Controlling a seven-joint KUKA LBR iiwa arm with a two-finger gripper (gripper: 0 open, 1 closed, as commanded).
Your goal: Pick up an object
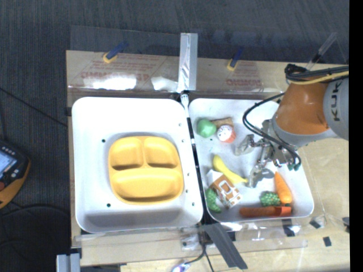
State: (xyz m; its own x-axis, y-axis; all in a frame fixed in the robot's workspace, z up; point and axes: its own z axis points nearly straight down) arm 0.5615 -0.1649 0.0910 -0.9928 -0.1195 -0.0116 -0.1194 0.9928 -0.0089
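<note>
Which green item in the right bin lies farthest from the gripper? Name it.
The green ball at the bin's top left; both broccoli pieces lie lower, nearer the gripper.

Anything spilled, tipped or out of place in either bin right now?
Nothing stands out. The toy food, including the banana and carrot, lies loose inside the right bin; the yellow tray sits flat in the left bin.

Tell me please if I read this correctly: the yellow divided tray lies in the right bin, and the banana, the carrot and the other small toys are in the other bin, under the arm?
Not quite. The camera view shows the yellow divided tray in the left bin, not the right one. The rest holds: the banana, the carrot and the other small toys lie in the right bin, where the arm reaches in.
</note>
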